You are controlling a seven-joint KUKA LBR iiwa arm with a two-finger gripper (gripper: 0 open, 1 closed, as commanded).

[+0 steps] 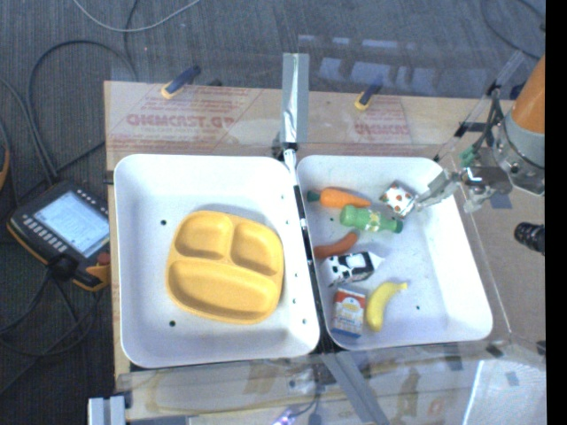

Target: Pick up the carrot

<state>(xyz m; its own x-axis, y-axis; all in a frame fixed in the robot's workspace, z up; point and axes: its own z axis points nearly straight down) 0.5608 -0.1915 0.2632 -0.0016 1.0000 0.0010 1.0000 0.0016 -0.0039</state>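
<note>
The arm (523,140) is grey metal with a rounded orange band (534,96) above the wrist, and below that band sits a pale silvery wrist block with darker edges. Thin dark cables (483,122) run beside it down to the gripper (440,187). The gripper is a slim, light grey piece, and a small greenish spot shows near its base.

Legible markings: none I can read with confidence.

Faint red print runs in two blocks on the bench board (177,118) behind my bins, one near the back left corner, one near the back right; both look reversed and too washed out to read. The small carton (349,312) at the right bin's front edge bears a label, too small to read. The pendant screen (66,220) off the left edge is blurred.
</note>
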